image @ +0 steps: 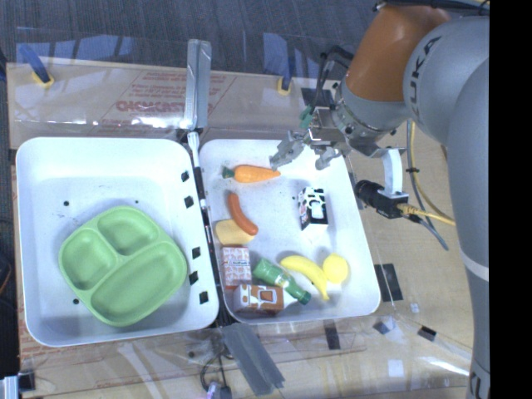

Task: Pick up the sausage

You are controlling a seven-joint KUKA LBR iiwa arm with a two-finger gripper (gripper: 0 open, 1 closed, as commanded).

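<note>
The arm is smooth grey, with a rounded orange band above the wrist. Below the band sits a darker metal wrist block, and beneath it the gripper has two pale grey fingers. Black and yellow cables run beside the band.

Red print on the clear sheet behind the bins appears mirrored and cannot be read

Bright, even overhead light, soft shadows inside the white bins, slightly soft focus throughout.
</note>
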